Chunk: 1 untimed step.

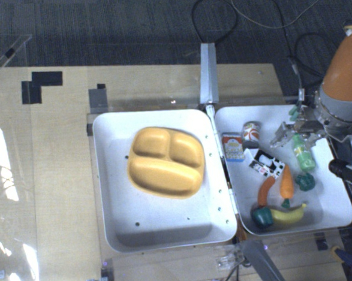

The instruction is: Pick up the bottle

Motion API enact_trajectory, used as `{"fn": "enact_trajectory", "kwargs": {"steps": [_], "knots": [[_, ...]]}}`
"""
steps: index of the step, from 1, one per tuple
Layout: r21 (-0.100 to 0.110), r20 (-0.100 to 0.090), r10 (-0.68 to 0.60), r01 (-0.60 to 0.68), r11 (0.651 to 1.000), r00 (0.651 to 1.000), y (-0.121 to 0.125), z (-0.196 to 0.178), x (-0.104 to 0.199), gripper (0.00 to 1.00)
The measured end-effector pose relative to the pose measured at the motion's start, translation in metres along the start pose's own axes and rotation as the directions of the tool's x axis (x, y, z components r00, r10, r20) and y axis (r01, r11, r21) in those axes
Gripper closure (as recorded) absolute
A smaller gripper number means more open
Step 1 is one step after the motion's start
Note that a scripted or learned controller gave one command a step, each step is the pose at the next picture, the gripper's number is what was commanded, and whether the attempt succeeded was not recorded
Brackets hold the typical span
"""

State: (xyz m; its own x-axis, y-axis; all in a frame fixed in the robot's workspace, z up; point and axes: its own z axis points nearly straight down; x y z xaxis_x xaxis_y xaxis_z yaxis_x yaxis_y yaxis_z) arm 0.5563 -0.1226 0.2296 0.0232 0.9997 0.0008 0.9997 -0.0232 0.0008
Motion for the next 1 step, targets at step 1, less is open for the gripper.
{"fn": "enact_trajectory", "kwargs": {"steps": [1], "knots": [[-0.002,0.002,0.113,-0.113,0.994,0.994,-0.0020,-0.0139,-0.0646,0.00]]}}
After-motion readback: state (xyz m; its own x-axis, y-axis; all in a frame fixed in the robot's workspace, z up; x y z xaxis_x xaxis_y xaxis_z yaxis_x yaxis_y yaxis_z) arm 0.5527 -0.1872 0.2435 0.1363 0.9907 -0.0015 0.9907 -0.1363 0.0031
